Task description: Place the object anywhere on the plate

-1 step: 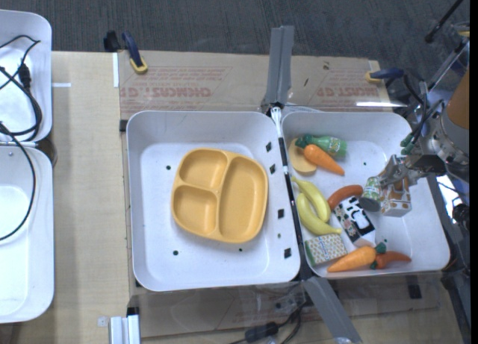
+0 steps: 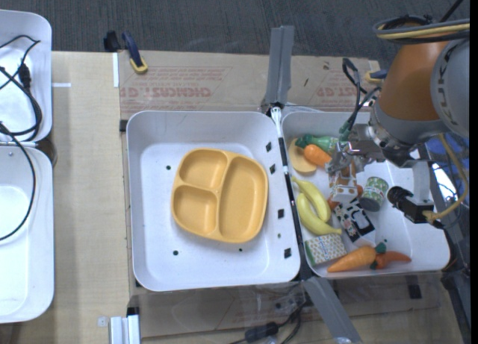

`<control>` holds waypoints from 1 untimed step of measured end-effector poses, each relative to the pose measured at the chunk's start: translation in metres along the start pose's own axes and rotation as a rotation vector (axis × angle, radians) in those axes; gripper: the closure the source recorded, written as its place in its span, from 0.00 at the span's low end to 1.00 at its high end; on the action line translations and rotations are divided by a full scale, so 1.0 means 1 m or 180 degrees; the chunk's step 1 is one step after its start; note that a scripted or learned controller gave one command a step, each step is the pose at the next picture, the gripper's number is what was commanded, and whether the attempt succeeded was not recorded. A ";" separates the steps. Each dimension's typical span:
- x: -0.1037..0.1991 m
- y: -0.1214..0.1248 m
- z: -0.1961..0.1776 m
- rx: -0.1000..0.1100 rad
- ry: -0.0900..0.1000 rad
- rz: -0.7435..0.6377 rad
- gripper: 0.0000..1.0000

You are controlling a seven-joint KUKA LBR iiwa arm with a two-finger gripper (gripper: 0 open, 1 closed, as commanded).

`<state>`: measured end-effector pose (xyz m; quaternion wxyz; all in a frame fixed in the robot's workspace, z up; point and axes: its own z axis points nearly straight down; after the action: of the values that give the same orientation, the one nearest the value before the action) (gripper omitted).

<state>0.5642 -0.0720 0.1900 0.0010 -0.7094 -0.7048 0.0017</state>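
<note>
Holding bananas (image 2: 314, 208), carrots (image 2: 352, 259), right bin (image 2: 433, 260)

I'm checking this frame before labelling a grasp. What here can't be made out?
- Gripper, camera view: its fingers are lost in clutter, so open or shut is unclear.
- Small items near the gripper in the right bin: too small and overlapped to identify.
- Whether anything is held: unclear.
- Plate in the left bin: plainly seen, nothing on it.

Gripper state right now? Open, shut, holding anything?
Two-finger gripper: down among the toy food in the right white bin; open or shut cannot be told, and no grasp shows.
</note>
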 end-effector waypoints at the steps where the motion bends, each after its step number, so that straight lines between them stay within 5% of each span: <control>1: -0.025 -0.019 0.005 0.0000 0.0000 -0.0419 1.00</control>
<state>0.5450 -0.0971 0.1855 0.0012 -0.6616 -0.7499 0.0017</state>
